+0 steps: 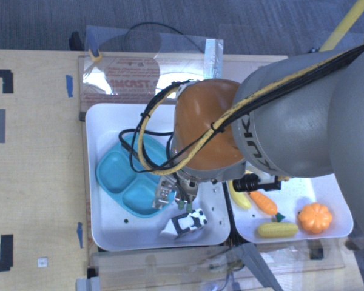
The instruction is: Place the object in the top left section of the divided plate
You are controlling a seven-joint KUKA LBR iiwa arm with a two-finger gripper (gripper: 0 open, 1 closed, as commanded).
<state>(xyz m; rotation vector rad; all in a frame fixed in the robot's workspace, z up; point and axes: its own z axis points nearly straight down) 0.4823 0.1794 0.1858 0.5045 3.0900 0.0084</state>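
Two white bins sit side by side. In the left bin, the blue divided plate lies at nine o'clock from the gripper; a black-and-white toy cow lies at five o'clock, just below it. Grip state: cannot tell.

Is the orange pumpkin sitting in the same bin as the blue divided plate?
No. The pumpkin lies in the right bin, while the blue divided plate rests in the left bin.
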